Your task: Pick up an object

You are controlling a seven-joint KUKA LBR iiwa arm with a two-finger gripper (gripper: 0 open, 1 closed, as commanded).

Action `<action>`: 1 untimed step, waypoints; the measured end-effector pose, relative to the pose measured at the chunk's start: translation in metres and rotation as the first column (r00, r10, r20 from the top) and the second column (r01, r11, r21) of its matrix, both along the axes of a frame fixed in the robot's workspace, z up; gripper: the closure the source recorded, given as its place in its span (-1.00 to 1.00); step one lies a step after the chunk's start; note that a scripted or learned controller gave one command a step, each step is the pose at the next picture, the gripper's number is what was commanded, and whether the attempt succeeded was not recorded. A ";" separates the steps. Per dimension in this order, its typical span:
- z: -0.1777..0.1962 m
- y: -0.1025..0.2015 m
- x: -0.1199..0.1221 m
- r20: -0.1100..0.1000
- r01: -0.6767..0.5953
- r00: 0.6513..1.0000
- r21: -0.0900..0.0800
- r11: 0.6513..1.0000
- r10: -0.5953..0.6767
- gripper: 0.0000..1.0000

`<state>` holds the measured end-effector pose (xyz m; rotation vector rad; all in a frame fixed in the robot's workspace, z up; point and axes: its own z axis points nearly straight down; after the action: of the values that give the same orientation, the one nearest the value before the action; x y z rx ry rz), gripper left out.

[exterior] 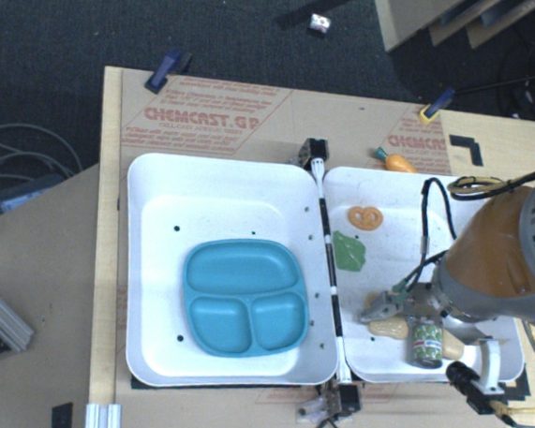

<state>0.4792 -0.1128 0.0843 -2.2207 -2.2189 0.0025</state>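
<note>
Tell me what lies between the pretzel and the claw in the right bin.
In the camera view, a green leaf-shaped piece lies between the pretzel and the claw, with bare white bin floor around it.

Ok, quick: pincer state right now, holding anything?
Pincer: cannot be told. It sits low in the right bin, beside a green can and a beige piece.

Fixed overhead cam, slanted, prob. mid-range

Red print reading "CHEMCAST G P" stands on the brown bench sheet.
</note>
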 end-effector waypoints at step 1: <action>0.010 0.001 0.000 0.001 0.000 1.000 0.000 1.000 0.000 1.00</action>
<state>0.4795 -0.1121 0.0939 -2.2214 -2.2193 0.0010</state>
